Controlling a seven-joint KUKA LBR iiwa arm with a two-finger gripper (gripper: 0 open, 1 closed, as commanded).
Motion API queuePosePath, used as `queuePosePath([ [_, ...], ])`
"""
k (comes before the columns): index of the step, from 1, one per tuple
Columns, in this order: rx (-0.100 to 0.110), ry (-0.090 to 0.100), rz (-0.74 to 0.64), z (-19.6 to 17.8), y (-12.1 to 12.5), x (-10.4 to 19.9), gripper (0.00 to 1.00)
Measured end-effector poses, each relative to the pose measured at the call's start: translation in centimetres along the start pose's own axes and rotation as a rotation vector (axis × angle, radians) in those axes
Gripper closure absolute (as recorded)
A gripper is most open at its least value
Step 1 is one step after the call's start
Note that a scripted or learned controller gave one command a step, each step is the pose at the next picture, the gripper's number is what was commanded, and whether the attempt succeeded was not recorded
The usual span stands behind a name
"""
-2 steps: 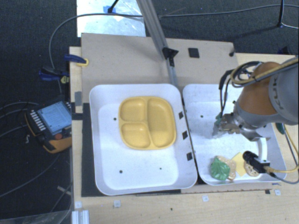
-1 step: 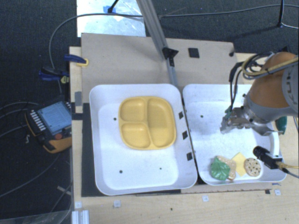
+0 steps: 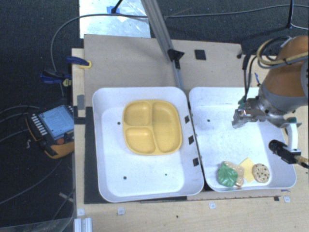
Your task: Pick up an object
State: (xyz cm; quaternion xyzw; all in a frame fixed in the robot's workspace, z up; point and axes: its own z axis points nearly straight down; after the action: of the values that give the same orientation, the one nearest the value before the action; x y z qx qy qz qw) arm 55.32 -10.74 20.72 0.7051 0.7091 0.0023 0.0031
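Three small objects lie close together at the front of the right bin (image 3: 212, 105): a green leafy piece (image 3: 227, 175), a yellow wedge (image 3: 247, 168) and a round brown cookie (image 3: 261, 172). My gripper (image 3: 243, 118) hangs over the middle of that bin, well behind these objects and apart from them. The grey and orange arm (image 3: 285, 83) reaches in from the right. I see nothing held under the gripper.
The left bin (image 3: 108, 144) holds a yellow divided plate (image 3: 152, 127) with three compartments. A slanted metal pole (image 3: 161, 30) crosses above the rim between the bins. A black fitting (image 3: 285, 151) sticks out at the right bin's right wall.
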Motion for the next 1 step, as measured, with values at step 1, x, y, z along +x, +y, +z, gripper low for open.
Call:
queuePosePath([
  [1,-0.001,0.0,0.0,-6.25,0.27,0.68,1.0],
])
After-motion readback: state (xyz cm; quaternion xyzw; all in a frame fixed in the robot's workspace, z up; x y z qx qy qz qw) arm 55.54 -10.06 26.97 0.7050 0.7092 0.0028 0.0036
